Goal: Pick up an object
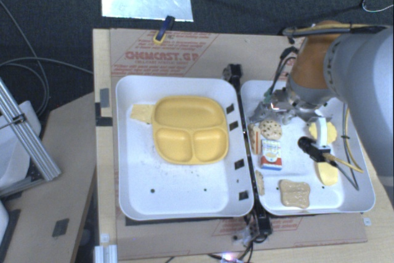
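My gripper (pixel 273 108) hangs over the back left part of the right bin (pixel 363 194), just behind a round chocolate-chip cookie (pixel 269 129). In front of the cookie stands a small red, white and blue carton (pixel 271 154). A slice of toast (pixel 294 193) lies near the bin's front wall. A yellow banana-like piece (pixel 329 174) and a white and yellow item (pixel 322 130) lie to the right, partly under the arm. Thin brown strips (pixel 259 182) lie along the left wall. Nothing shows between the gripper's tips.
The left bin (pixel 132 194) holds a yellow divided plate (pixel 189 130) with a pale yellow flat piece (pixel 142 113) at its left. The grey arm with its orange band (pixel 314 61) covers the right bin's back right. A black divider (pixel 241 132) runs between the bins.
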{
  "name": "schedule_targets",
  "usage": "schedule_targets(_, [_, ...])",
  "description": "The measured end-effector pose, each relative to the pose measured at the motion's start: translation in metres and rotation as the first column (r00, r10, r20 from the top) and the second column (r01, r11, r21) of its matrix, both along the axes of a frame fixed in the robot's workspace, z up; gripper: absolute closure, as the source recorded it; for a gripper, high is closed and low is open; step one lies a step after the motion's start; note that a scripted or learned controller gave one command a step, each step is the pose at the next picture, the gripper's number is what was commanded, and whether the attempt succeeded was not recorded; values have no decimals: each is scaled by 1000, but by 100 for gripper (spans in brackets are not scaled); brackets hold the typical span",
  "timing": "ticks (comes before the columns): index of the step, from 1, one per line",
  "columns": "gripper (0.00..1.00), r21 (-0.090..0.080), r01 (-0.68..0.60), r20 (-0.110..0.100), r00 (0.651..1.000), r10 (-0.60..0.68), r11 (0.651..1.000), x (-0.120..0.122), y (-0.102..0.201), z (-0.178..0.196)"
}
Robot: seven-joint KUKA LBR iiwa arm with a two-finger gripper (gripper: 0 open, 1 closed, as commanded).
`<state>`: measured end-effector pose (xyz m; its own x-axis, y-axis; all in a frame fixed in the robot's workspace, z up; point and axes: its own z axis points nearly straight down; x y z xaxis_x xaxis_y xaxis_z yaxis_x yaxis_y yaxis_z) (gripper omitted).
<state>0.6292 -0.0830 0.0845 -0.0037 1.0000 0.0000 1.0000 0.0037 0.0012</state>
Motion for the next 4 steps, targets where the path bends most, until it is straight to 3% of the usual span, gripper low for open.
schedule_targets(1, [0,7,2,-20,1000,-2,1000,38,-16,0])
schedule_targets(2, [0,1,3,-3,1000,-3,1000,-8,-2,0])
schedule_targets(3, [100,-2,2,12,1000,-2,1000,-3,-3,14])
schedule_targets(4, [100,-4,10,4,1000,-10,1000,-47,-104,103])
